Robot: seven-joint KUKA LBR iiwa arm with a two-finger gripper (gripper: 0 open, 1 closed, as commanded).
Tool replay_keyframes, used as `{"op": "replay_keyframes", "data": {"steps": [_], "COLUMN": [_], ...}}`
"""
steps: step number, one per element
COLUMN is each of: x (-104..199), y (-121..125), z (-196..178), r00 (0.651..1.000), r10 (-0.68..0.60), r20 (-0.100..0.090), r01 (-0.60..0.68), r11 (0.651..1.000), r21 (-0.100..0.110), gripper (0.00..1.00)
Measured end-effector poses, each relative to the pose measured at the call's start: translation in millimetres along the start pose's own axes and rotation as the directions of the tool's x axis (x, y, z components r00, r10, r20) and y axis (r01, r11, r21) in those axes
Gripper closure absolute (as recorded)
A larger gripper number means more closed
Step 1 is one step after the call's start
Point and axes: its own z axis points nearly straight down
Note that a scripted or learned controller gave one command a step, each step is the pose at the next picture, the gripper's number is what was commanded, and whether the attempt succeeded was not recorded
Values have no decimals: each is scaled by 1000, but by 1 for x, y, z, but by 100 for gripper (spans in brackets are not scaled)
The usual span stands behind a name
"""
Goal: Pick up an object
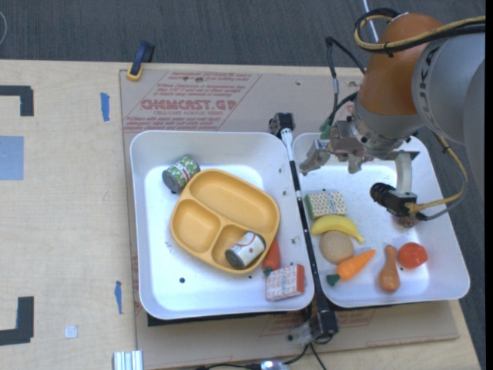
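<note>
Gripper (335, 164): above the far edge of the right bin (445, 274), toward its far-left corner. The fingers are spread apart with nothing between them.

No object is lifted; all of them lie in the bins.

Right bin, 6 objects, one of each:
- packet (327, 203): flat, with a pale checked print and a green edge. It lies nearest the gripper, by the left wall.
- banana (337, 225): yellow and curved, just in front of the packet and touching or nearly touching it.
- tan ball (337, 247): round, close under the banana.
- carrot (355, 266): orange, lying at a slant, its green end by the near-left corner.
- drumstick (389, 268): brown, lying lengthwise near the near edge.
- tomato (413, 255): red-orange, just beside the drumstick on its right.

Left bin (154, 272), 5 objects:
- plate (219, 206): 1, yellow with three compartments, in the middle of the bin.
- cans: 2. A green can (180, 173) lies on its side by the far-left corner, just beside the plate rim. A white can (246, 250) lies in the plate's near compartment.
- red piece (271, 257): 1, between the plate and the right wall; I cannot tell what it is.
- box (283, 282): 1, red and white, in the near-right corner.
</note>
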Motion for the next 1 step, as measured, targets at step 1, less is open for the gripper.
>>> {"op": "replay_keyframes", "data": {"steps": [1], "x": [-63], "y": [-41], "z": [84], "r00": [1000], "r10": [2], "r20": [1], "r01": [-2], "r11": [1000], "r21": [0], "gripper": [0]}}
